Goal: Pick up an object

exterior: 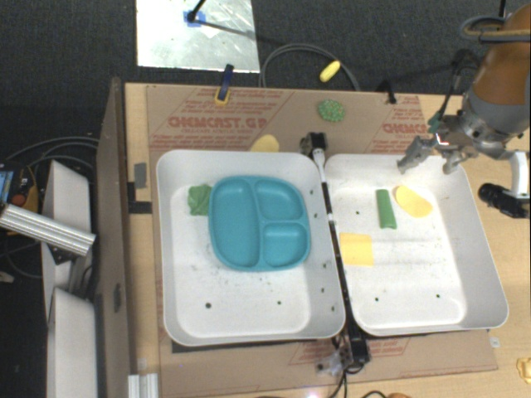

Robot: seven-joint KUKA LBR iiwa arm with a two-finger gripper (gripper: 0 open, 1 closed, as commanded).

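Right bin [477, 247], upper half: green stick [385, 208], upright in frame; yellow oval piece [412, 201] just beside it, right. Yellow square [357, 249] below them. My hand [432, 160]: fingers spread apart, holding nothing, over the bin's top edge. Left bin [178, 222]: blue divided plate [258, 223].

Red print reading "CHEMCAST" runs along the brown board [249, 110] behind the bins and recurs partly at its right.
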